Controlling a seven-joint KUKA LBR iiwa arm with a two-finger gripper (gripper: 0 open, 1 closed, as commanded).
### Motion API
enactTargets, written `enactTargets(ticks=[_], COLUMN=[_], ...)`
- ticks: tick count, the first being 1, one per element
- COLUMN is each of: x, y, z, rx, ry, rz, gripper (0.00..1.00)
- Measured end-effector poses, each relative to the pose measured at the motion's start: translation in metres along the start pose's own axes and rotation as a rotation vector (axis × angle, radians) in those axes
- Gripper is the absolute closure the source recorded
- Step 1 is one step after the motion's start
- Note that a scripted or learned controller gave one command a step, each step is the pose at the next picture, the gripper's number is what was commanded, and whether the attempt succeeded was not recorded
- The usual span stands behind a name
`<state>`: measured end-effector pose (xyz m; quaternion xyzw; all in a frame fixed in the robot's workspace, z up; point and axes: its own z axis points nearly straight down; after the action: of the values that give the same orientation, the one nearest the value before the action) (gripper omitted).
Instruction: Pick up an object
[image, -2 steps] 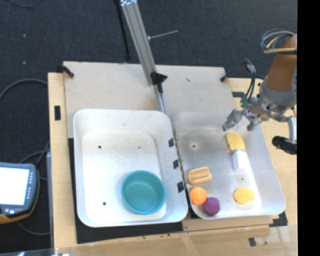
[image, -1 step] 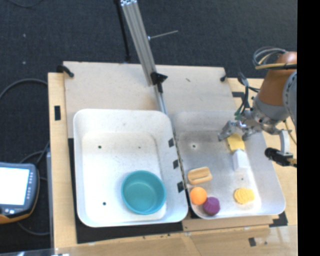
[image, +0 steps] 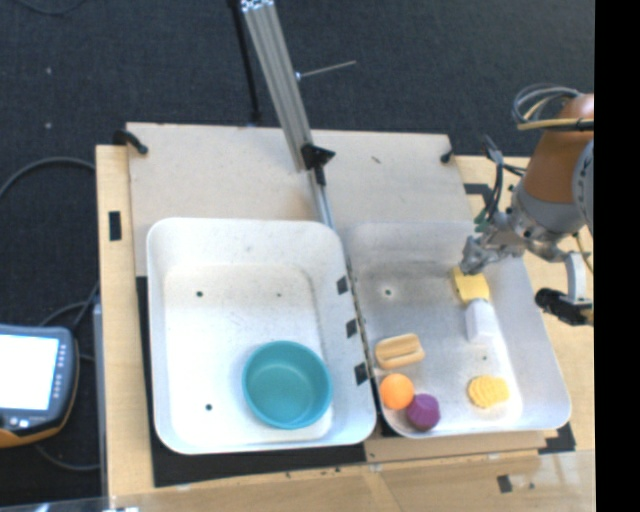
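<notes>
Worktop (image: 220, 180): seen from above at a slant; two shallow white bins are carried side by side on it
Left bin (image: 200, 260): set toward the worktop's left; a teal bowl (image: 287, 383) is seen near its front right corner
Right bin (image: 420, 260): set against the left bin's right edge; six small things are held in it
Arm (image: 553, 180): grey with an orange band; reached in over the right bin's back right corner
Claw (image: 478, 250): lowered just above the yellow block; whether it is wide or narrow cannot be told
Yellow block (image: 471, 287): near the bin's right edge, under the claw
White piece (image: 481, 320): touching the block's front side
Tan bun (image: 399, 350): by the bin's left edge
Yellow ridged piece (image: 488, 391): toward the front right corner
Orange ball (image: 397, 391): at the front left corner; a purple ball (image: 424, 410) is touching it
</notes>
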<state>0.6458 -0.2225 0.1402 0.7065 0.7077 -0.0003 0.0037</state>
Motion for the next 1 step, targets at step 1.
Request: enactTargets(ticks=[1], x=[0.0015], y=[0.0058], z=[-0.0457], rx=[-0.002], ry=[0.004], rz=[-0.001], gripper=[1.0])
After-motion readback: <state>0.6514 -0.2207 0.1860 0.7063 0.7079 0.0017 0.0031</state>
